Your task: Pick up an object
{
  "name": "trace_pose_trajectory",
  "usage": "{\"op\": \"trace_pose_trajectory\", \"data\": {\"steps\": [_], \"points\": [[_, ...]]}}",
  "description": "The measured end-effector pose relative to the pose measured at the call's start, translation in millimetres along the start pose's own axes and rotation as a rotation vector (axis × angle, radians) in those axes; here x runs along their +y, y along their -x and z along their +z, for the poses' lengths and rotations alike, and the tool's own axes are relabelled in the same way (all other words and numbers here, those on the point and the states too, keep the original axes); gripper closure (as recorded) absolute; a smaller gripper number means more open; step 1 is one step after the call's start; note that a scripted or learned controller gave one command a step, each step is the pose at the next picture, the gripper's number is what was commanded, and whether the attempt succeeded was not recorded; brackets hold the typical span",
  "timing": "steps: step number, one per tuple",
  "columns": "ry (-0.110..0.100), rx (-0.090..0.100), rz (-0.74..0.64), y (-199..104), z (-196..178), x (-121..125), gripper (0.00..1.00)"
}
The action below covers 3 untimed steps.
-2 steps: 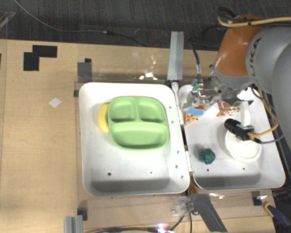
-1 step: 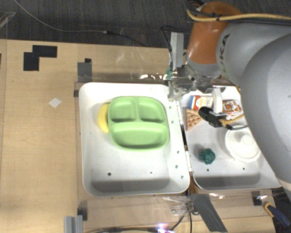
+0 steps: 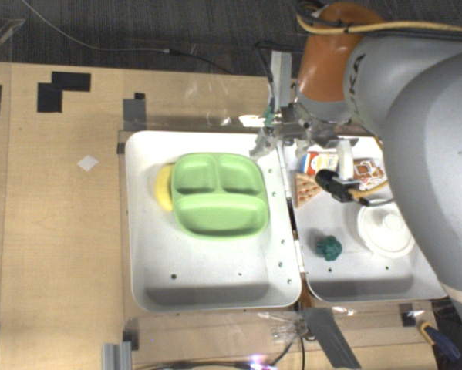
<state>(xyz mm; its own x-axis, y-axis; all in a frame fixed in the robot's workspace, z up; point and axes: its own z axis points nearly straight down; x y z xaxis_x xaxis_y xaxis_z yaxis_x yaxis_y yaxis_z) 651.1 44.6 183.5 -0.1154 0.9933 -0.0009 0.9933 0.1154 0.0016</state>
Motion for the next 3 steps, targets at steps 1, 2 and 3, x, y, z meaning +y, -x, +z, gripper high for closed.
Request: {"op": "trace_pose_trajectory", "data": {"steps": [1,2,3], "points": [[0.001,0.0,-0.092,61,-1,-4,0.0],[0.003,0.0,-0.131,51,-50,14,0.0],[-0.001,0.0,-0.194,130,16,-31,0.0]]}}
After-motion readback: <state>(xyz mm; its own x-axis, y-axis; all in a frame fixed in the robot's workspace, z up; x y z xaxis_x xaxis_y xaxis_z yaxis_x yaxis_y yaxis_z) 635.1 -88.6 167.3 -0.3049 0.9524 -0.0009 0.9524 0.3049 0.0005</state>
